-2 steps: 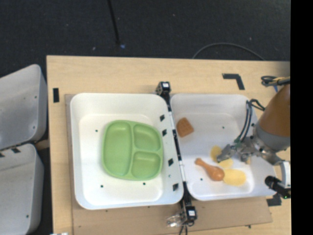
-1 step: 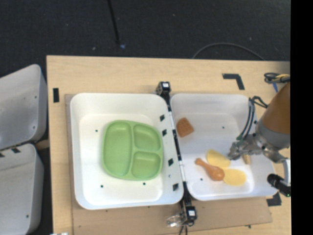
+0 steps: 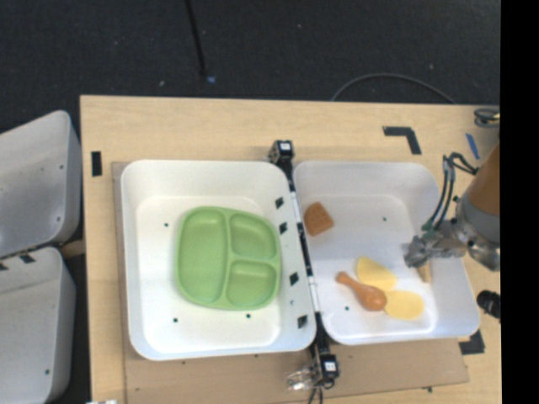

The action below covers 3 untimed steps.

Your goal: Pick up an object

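**Camera view: jaws low at the right bin's edge, grasp unconfirmed**

Camera view puts your gripper [image 3: 424, 253] down inside the right bin [image 3: 354, 175], close to its right wall, with the arm [image 3: 482, 194] reaching in from the right. It sits just beside the upper yellow piece [image 3: 374, 272], which suggests an approach to that cluster rather than to the brown piece [image 3: 317, 219] lying apart near the divider. You cannot tell whether the jaws are open or closed; they read as a dark grey blur. A small tan sliver shows just under them, but you cannot judge whether it is part of the tool or an object.

The likely targets lie together near the bin's front: the upper yellow piece, a lower yellow piece [image 3: 405, 305] and an orange drumstick-shaped toy [image 3: 363, 290] touching or overlapping them, so a clean single pick looks awkward.

The left bin [image 3: 152, 326] holds a green divided plate [image 3: 227, 257], flat and central. Your arm is cut off at the frame's right, hiding the wrist.
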Each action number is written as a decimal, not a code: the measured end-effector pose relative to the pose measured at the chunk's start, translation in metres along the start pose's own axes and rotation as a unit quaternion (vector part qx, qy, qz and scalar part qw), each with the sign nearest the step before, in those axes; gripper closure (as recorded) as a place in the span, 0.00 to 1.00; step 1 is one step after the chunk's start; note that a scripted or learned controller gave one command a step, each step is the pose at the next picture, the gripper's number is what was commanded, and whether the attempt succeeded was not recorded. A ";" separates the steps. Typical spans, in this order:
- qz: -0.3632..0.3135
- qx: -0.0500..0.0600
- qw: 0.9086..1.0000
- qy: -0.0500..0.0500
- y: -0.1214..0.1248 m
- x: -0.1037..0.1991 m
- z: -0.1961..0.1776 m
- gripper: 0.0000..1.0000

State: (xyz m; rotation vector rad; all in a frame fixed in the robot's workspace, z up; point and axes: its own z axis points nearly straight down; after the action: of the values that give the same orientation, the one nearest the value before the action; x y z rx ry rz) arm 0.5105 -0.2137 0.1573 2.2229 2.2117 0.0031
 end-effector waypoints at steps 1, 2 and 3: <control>-0.004 0.000 1.000 0.000 0.002 -0.004 -0.043 1.00; -0.004 0.000 1.000 0.000 0.000 0.000 -0.090 1.00; -0.007 0.001 1.000 0.001 0.028 0.053 -0.097 1.00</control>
State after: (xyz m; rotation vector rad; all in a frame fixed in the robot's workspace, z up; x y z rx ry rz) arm 0.5385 -0.1605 0.2539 2.2111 2.2289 0.0033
